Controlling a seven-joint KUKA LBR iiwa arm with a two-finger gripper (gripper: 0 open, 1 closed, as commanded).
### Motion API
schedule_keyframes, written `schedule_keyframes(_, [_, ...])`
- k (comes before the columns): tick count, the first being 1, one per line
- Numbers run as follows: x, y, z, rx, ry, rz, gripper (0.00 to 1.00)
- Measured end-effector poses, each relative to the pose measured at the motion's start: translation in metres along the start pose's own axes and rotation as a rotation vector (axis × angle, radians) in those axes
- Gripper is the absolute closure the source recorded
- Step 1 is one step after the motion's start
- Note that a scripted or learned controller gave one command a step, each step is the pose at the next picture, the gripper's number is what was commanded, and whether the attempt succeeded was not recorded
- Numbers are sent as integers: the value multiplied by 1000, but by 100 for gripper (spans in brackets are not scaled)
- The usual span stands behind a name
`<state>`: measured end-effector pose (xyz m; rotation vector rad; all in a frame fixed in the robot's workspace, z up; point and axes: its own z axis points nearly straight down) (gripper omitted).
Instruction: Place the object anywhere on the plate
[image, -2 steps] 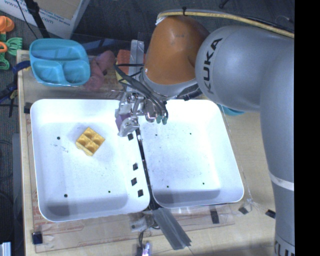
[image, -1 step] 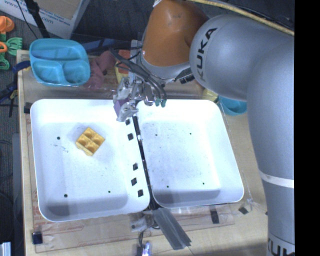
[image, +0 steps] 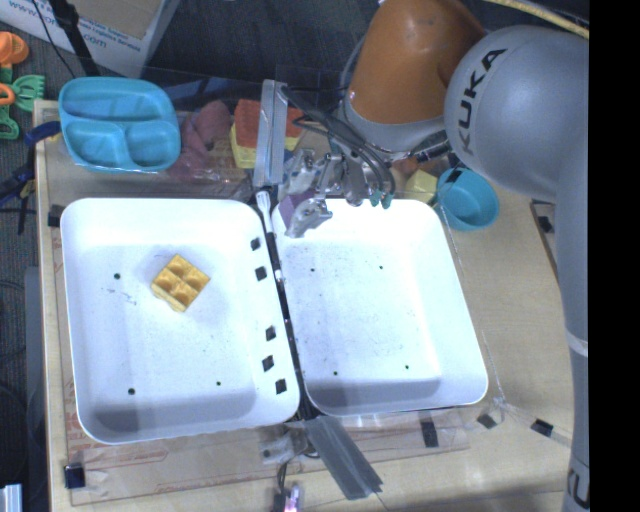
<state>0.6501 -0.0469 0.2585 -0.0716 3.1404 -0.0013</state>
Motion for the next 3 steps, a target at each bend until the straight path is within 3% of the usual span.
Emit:
schedule_keyframes(1, [44,65,-24,-1,2,-201,100])
schedule_keyframes(2, [6,12,-18,-1,0,-306,100])
schedule_keyframes(3, [32,80,19,-2,3,-326,100])
